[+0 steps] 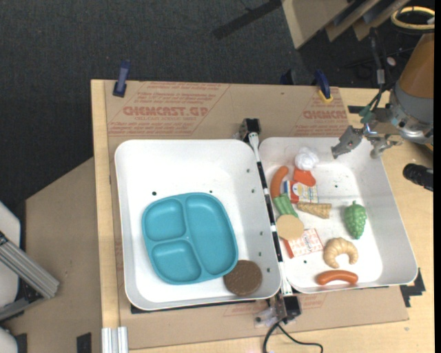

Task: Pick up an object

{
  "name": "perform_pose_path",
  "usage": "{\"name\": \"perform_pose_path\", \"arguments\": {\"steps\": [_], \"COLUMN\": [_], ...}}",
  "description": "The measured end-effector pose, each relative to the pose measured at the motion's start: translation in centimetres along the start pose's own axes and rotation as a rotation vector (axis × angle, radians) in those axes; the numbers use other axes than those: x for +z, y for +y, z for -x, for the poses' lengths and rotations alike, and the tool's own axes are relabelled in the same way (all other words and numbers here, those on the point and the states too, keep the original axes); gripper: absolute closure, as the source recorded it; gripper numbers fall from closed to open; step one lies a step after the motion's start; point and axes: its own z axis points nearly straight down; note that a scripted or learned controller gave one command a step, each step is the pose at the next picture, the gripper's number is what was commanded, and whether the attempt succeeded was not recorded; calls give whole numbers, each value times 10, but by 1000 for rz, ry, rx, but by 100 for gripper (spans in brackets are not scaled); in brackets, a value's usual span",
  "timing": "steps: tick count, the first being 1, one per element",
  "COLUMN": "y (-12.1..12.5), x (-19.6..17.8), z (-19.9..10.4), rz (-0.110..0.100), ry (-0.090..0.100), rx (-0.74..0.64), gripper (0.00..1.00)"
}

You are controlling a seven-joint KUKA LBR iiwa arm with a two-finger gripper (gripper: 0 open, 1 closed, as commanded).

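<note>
Cookie [243, 277]: 1 | tray [189, 236]: 1 | sausages [337, 278]: 2 | croissant [341, 251]: 1

I note a dark grey carpeted floor [55, 48] around my bench [103, 207], which is light wood. A brown cardboard sheet [172, 110] printed with red lettering covers its top, held at the far edge by two blue clamps [122, 78]. A pale wooden piece [324, 21] stands beyond the far right corner. Lighting is even, without harsh shadows
</note>
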Motion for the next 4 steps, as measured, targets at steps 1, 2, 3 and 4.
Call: {"name": "perform_pose_path", "arguments": {"steps": [1, 2, 3, 4], "y": [-9, -57, -102, -132], "x": [140, 132, 132, 132], "z": [35, 31, 13, 5], "rz": [-10, -6, -5, -3], "ry": [2, 2, 3, 1], "rx": [3, 2, 1, 2], "gripper": [0, 0, 0, 0]}}
